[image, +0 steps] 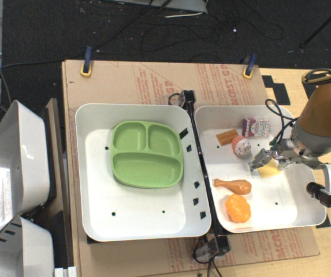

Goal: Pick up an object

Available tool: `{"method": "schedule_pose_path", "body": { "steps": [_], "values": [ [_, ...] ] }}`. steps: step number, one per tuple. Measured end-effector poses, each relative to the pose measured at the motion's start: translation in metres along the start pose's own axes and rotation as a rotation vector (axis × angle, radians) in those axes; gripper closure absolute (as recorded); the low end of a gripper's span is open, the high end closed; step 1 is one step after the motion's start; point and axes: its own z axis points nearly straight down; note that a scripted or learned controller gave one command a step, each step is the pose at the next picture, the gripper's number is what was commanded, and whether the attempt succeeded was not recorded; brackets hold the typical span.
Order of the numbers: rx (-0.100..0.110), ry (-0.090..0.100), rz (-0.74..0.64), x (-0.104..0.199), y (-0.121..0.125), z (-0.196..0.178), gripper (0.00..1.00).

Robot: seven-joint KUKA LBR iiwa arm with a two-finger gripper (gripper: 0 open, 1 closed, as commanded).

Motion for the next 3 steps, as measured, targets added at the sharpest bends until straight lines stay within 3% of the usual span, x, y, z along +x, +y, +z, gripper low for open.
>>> {"method": "schedule_pose_path", "body": {
  "steps": [1, 2, 3],
  "values": [
    [-0.004, -0.001, 0.000, 0.000, 0.000, 0.000, 0.00],
    [-0.005, -0.002, 0.000, 0.000, 0.001, -0.010, 1.00],
    [-0.009, -0.003, -0.004, 0.001, 0.009, -0.056, 1.00]
  ]
}}
